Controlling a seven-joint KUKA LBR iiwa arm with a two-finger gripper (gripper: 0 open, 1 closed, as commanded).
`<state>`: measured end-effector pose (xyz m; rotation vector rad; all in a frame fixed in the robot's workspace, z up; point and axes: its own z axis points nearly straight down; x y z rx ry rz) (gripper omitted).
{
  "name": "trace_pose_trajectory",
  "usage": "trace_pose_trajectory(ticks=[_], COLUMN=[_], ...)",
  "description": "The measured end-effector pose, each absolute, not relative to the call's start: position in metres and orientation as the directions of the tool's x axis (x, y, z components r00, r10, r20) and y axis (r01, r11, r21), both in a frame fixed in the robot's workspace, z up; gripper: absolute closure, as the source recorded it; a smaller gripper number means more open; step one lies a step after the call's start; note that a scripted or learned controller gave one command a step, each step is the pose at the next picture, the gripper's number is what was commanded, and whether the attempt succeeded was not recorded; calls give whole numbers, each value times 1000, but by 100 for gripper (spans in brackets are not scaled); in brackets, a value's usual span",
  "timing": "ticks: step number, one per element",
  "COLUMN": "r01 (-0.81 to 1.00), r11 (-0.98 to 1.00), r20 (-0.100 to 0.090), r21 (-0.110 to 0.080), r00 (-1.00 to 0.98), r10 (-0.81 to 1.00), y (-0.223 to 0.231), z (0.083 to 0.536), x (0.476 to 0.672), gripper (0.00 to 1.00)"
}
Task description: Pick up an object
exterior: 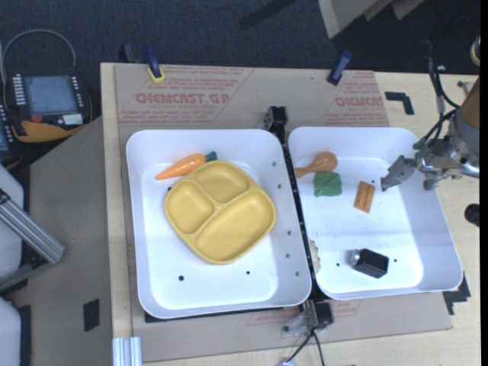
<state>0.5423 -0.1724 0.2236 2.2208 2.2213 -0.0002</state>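
In the right bin [427, 277] lie a tan drumstick-shaped toy [319, 163], a green piece [328, 184], a small orange block [364, 197] and a black object with a silver end [370, 262]. My gripper [414, 175] hangs over the bin's far right part, to the right of the orange block and apart from it. Its fingers [395, 175] are spread open with nothing between them.
The left bin [152, 280] holds a yellow divided plate [221, 210] and an orange carrot [181, 166] at the plate's far left edge. A black clamp [276, 117] sits at the far end of the seam between the bins. A teach pendant [47, 101] rests off the bench at far left.
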Motion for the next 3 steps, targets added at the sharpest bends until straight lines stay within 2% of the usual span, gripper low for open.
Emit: trace_pose_trajectory(ticks=[1,2,3], r01=[1000,1000,1000], r11=[0,-1,-1], r20=[2,3,2], r21=[-5,-7,-4], r00=[0,1,1], r10=[1000,1000,1000], y=[-169,-172,-171], z=[181,117,83], x=[545,544,543], gripper=[0,0,0])
